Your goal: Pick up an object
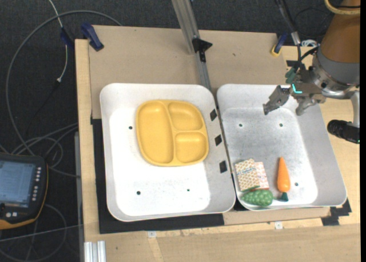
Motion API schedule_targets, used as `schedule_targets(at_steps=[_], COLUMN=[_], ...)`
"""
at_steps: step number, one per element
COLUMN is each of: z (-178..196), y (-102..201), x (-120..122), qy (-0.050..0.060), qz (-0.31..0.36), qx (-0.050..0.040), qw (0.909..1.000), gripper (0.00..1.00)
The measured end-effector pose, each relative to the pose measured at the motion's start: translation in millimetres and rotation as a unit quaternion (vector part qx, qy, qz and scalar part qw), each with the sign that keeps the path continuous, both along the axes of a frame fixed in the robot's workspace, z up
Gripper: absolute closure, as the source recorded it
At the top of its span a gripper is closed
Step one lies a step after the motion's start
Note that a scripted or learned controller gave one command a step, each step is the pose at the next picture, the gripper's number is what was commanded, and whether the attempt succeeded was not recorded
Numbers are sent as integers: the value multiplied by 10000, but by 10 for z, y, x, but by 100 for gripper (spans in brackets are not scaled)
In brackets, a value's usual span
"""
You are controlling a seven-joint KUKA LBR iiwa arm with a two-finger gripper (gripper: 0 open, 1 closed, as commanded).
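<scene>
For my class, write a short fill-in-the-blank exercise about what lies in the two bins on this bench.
1. The yellow tray has ____ compartments.
2. The carrot lies in the ____ bin.
3. The green toy lies just below the ____ in the picture.
4. The hand is above the ____ end of the right bin.

Missing words: three; right; small box; far

— Where does the camera sit?
— Above the bench [143, 49], looking down at a slant, so the far edge lies toward the top of the frame and the near edge along the bottom.
— How close?
— Far enough to take in both white bins: the left bin [114, 158] at centre left, the right bin [320, 158] at centre right, with dark floor and cables [34, 83] at the left and top.
</scene>
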State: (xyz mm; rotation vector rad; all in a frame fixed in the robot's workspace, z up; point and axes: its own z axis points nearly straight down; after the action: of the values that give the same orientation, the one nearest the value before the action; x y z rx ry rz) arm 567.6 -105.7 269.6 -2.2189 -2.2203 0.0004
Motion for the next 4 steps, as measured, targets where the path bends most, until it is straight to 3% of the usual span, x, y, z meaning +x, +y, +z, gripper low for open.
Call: schedule_targets(at_steps=[3,4], z=[-1707,-1563], y=[112,112], x=[-143,-118], qy=[36,-9], qz=[-4,-3], qx=[7,3], qw=[10000,10000], gripper=[0,100])
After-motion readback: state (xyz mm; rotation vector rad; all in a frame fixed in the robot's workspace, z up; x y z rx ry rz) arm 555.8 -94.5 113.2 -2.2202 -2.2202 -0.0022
